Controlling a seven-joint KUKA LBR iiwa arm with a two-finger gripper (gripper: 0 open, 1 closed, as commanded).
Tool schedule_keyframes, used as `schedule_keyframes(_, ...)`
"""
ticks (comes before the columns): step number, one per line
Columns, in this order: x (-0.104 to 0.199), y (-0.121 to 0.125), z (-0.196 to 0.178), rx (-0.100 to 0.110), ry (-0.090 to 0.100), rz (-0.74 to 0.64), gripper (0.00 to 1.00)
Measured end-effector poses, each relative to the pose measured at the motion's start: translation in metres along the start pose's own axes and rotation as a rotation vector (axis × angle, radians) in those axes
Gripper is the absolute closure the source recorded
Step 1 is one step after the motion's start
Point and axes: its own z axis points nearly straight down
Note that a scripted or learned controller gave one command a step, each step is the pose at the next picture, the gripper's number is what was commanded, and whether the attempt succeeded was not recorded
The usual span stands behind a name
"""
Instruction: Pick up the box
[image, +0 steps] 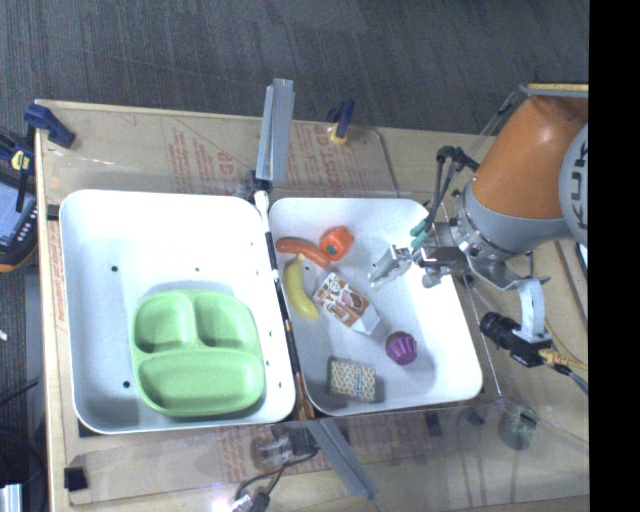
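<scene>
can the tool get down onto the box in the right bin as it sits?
Probably yes. The tool hovers just right of the box, whose top is uncovered. The banana lies close on its left, so finger room there looks tight.

Arm cut off at right edge.

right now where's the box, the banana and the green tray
box (345, 301): camera view, on its printed top face
banana (300, 290): camera view, middle of its yellow curve
green tray (198, 352): camera view, on the ridge between its compartments
</scene>
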Motion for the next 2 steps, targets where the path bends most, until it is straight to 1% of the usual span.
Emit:
schedule_keyframes(1,-0.048,-0.014,0.087,0.001,-0.001,-0.026,0.00)
schedule_keyframes(2,-0.057,-0.027,0.190,0.001,0.001,0.049,0.00)
